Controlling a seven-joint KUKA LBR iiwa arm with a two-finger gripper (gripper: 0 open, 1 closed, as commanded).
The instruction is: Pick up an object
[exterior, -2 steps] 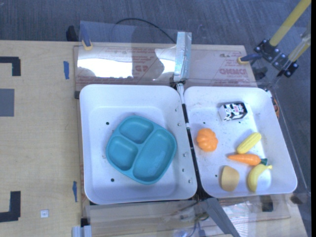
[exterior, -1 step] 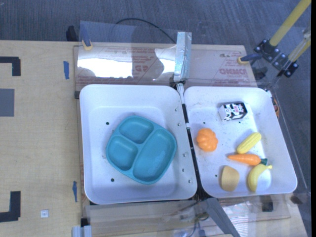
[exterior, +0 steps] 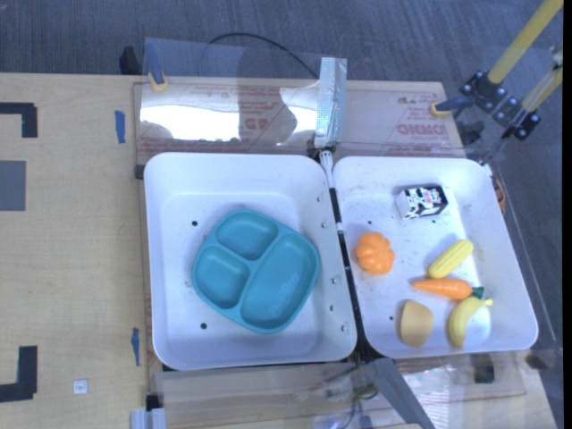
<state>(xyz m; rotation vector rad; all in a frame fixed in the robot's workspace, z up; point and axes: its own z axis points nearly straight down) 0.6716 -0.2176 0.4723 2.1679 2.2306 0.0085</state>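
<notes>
Task's things: six small items lie in the right bin (exterior: 509, 239), any of which would serve as the object to pick up.
Cow-patterned box (exterior: 422, 201): toward the far side of the right bin, apart from the rest and with bare floor all round.
Orange pumpkin (exterior: 375, 252): near the wall shared with the left bin (exterior: 170, 239), on its own.
Corn cob (exterior: 450, 258): long axis slanted, from lower left up to upper right in the camera view.
Carrot (exterior: 442, 287): just below the corn cob, long axis nearly left to right, green tip pointing right.
Tan piece (exterior: 415, 322) and yellow banana (exterior: 465, 318): side by side at the near edge; the banana's top comes close to the carrot's tip.
Left bin: holds a teal divided plate (exterior: 256, 270).
Gripper state: I cannot tell whether it is spread or pressed together, and nothing can be said to be held.
Deciding relation: the arm reaches in from the right, so the right bin's load is on its near side; the corn cob, carrot and banana are closest to that edge.
Judgement: the box and pumpkin look the easiest, being isolated. For the carrot or corn cob, closing across the long axis would likely be needed, and their crowding risks a nudge.
</notes>
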